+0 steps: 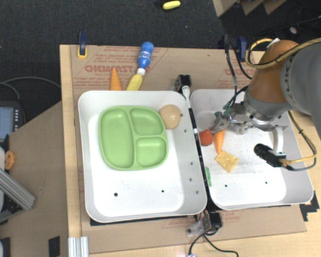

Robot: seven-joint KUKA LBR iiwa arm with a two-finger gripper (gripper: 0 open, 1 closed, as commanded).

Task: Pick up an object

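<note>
The tabletop (69, 143) is covered with brown cardboard and carries two white bins side by side. The left bin (139, 191) is the bigger one in the view, and the right bin (257, 189) touches it along the middle edge. The grey arm (289, 79) comes in from 3 o'clock and bends down over the 12 o'clock part of the right bin.

A green plate (132, 138) with three compartments lies in the left bin, and a beige ball (170, 115) sits just beside the plate at its 2 o'clock.

The gripper (226, 120) hangs low near the 10 o'clock corner of the right bin. I cannot tell if it is spread or pressed together, and nothing is seen held in it. Just below it, at its 6 o'clock, stands a small carrot (219, 140). A red piece (205, 137) touches the carrot at 9 o'clock, close to the bin wall. A yellow wedge (226, 161) lies near the carrot at 6 o'clock, apart from it.

Outside the bins, at 12 o'clock of the left bin, lie a blue and white bottle (145, 57), a yellow piece (135, 82) and an orange cone (115, 80). A black clamp (183, 81) sits where the bins meet.
</note>
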